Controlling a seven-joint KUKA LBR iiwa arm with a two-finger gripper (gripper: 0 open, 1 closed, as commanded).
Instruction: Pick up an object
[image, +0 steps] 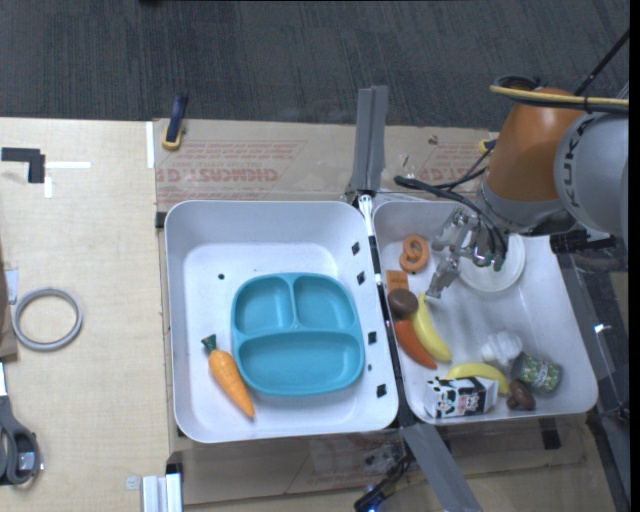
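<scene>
- Objects lay in the right bin (560, 300): a banana (432, 335) beside a red pepper (412, 343), a brown ball (403, 301), an orange ring (415, 252), a milk carton (462, 397), a green can (538, 373) and a white plate (505, 268).
- The end effector (447, 262) hung over that bin's far part, just above the banana's far tip, its fingers (436, 285) spread, gripping nothing.
- The left bin (190, 300) held a blue divided tray (297, 333) with a carrot (230, 379) at its near-left.
- On the desk (90, 400) lay 1 tape ring (44, 317).

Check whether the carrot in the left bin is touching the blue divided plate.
Cannot tell. In the camera view the carrot lies tight along the blue divided plate's lower-left rim, with no clear strip of white bin floor between them, but the slanted angle leaves actual contact unconfirmed.
</scene>
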